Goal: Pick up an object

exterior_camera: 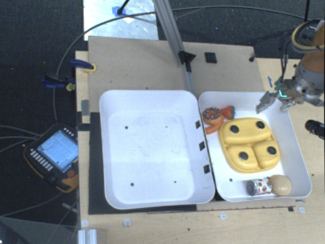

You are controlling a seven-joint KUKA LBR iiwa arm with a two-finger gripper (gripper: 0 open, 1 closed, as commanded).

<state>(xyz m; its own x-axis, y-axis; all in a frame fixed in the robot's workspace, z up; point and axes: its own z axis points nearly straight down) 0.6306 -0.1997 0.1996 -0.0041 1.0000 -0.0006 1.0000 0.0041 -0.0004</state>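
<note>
No pickup is accomplished yet: the end effector (270,101) hangs released and empty over the right bin's (299,151) rear edge, with the yellow tray (250,142) ungrasped.

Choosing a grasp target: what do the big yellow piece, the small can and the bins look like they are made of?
Yellow piece: looks like moulded plastic, matte, rounded lobes with dark round spots.
Small can: probably metal, greyish end with a printed red and white wrap; too small to be sure.
Bins: seemingly thin white plastic with a smooth finish and rounded corners.
The gripper hovers over the right bin's far edge.
</note>
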